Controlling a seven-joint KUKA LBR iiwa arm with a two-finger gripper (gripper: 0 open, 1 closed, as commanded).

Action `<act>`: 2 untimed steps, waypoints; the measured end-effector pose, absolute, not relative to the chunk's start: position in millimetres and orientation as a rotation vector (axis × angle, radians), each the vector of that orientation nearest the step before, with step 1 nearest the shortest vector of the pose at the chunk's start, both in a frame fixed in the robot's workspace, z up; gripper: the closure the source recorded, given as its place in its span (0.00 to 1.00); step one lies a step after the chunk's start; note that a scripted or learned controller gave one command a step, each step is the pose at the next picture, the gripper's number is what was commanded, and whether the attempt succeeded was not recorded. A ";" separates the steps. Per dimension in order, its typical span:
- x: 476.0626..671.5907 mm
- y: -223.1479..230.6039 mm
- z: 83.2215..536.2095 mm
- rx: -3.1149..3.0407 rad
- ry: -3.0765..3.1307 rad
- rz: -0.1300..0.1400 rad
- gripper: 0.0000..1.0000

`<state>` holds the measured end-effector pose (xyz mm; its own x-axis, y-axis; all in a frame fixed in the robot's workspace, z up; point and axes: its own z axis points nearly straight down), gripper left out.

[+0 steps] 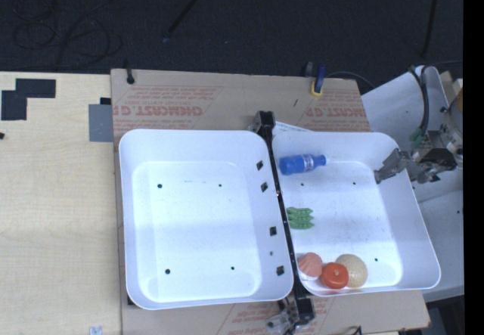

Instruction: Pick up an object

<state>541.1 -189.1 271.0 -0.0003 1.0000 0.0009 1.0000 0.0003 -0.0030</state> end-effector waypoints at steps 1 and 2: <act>542.2 -214.1 292.1 -2.223 -2.222 0.001 0.00; 542.0 -213.7 300.6 -2.219 -2.221 0.002 1.00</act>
<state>542.0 -213.7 300.6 -0.0005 1.0000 0.0005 1.0000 0.0005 -0.0026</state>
